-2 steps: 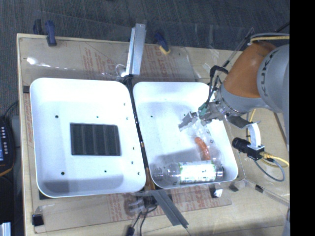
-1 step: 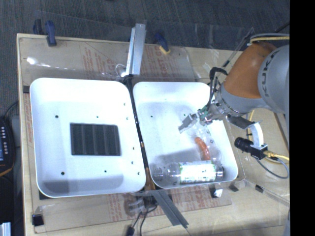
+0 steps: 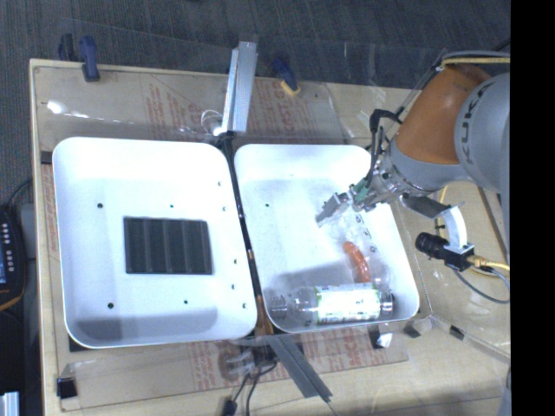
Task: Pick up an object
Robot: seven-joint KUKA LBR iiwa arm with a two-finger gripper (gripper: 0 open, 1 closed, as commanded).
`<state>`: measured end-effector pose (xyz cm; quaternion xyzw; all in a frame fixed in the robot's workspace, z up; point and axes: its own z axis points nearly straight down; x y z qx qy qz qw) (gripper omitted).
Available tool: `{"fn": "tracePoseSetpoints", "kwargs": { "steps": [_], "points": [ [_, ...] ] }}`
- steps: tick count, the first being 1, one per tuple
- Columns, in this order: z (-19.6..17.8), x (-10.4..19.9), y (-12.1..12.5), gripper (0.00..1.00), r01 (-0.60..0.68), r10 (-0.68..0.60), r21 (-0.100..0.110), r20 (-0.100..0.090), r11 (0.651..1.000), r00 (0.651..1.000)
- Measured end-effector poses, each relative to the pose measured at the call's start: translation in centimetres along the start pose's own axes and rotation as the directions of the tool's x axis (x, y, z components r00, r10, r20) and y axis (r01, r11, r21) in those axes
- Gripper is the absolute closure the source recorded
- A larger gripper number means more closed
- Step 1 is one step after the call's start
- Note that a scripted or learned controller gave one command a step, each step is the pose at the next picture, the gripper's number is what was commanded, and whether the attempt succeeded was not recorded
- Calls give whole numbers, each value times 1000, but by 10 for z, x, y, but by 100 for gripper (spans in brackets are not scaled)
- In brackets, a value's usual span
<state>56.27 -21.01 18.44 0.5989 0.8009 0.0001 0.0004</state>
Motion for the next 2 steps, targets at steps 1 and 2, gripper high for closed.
{"fn": "tracePoseSetpoints", "kwargs": {
  "steps": [1,2],
  "points": [
    [27,8,-24,0,23,-23,2,-1,1000,1000],
    [38,9,-27,0,54,-54,3,-3,999,999]
  ]
}}
